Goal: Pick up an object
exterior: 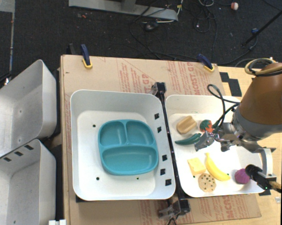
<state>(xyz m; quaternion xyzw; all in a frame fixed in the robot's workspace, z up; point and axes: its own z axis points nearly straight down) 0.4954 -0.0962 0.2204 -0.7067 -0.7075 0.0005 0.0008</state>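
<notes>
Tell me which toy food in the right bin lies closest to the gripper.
The green pepper: its tip lies just left of the gripper, while the banana, cheese, cookie and bread sit farther off.

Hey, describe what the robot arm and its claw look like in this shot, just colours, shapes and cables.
The arm comes in from the right as a bulky rounded body, orange-brown on top and grey below. Black cables loop from it across the right bin toward the claw, a small grey metal assembly with a bit of orange-red on it. Its finger detail is too small to make out.
</notes>
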